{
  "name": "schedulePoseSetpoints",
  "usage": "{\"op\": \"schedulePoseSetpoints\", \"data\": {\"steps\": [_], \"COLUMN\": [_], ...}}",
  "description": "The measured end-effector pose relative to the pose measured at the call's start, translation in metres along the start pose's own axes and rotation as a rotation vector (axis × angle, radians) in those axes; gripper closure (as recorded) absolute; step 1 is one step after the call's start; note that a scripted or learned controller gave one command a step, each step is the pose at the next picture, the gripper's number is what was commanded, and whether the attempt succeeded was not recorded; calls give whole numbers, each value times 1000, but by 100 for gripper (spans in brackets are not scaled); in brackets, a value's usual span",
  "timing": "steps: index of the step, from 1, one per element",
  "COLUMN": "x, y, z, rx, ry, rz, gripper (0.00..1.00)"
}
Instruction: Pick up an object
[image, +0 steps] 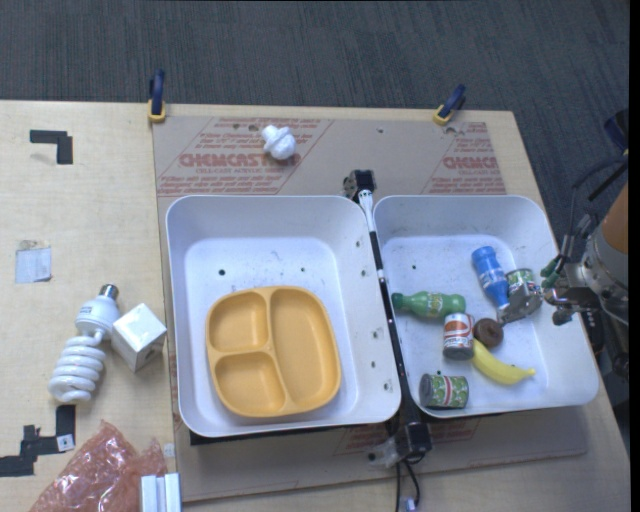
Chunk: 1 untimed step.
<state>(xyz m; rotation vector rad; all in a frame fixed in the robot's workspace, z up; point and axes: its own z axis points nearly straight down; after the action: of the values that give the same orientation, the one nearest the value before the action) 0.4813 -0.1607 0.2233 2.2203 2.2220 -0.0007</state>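
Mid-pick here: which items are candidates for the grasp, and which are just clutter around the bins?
Candidates, right bin:
blue bottle
green bottle
red can
green can
banana
brown disc
small can near the gripper

Lying about:
yellow tray, left bin
light bulb
white cube
white knob
red mesh bag

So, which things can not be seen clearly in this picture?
- Gripper, camera view: small and blurred above the right bin; whether it is open or shut cannot be told.
- Arm: cut off by the right edge.
- Labels on the red-and-white can and green can: too small to read.
- Small can by the blue bottle: partly covered by the gripper.
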Motion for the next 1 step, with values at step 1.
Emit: {"op": "schedulePoseSetpoints", "data": {"steps": [1], "x": [41], "y": [5], "z": [128], "rx": [0], "ry": [1], "rz": [2], "gripper": [0]}}
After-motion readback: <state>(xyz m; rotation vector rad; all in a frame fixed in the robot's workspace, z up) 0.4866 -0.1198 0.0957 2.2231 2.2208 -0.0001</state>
